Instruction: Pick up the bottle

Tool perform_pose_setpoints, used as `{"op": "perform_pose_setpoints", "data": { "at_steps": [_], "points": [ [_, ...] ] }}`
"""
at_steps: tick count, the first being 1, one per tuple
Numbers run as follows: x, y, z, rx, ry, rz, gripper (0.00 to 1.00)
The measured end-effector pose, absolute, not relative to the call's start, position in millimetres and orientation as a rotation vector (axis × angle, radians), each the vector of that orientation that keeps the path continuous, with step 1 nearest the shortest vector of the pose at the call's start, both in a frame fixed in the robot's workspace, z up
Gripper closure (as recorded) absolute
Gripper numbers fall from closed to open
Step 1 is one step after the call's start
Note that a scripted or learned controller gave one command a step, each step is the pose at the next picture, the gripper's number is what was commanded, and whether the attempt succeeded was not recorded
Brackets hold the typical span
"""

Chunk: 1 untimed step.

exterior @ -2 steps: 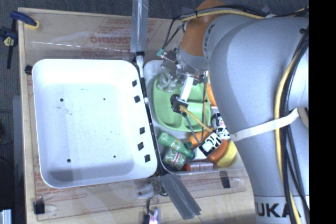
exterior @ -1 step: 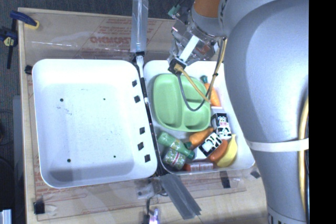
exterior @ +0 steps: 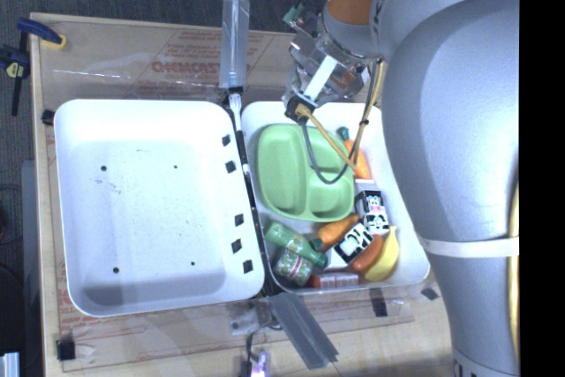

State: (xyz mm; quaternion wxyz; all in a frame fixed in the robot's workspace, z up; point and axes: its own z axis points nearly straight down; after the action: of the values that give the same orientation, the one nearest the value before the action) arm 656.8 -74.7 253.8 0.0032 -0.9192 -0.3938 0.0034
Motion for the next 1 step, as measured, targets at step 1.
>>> {"op": "perform_pose_setpoints", "data": {
  "at_steps": [1],
  "points": [
    [635.4,-86.9,436.8,-2.973,-1.006,0.004,1.0]
  ]
}}
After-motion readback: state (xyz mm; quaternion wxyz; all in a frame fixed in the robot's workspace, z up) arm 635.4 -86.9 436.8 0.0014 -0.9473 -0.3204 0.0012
